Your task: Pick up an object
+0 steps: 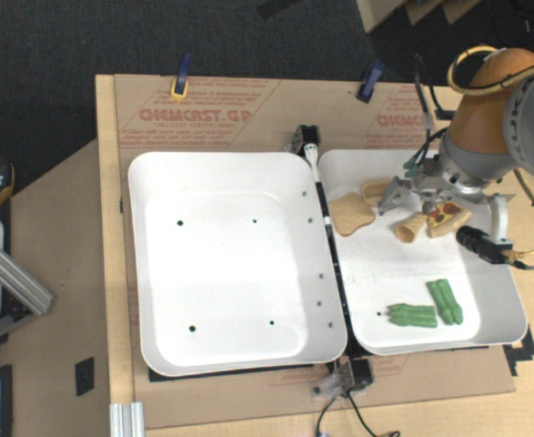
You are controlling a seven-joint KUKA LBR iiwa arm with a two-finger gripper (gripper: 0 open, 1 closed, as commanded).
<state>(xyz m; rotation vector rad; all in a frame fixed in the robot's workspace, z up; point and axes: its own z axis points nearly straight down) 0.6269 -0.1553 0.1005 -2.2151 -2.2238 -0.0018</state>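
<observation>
cardboard bench [248, 107] under two white bins; the left bin [157, 244] lies bare beside my right bin [498, 312]. my claw [421, 198] hangs low at the far side of the right bin, and i cannot tell how wide it stands or whether it grips. a tan cone piece [410, 228] sits just near of it, a tan slab [350, 213] to its left, two green pieces [428, 309] well apart at the near edge.
</observation>
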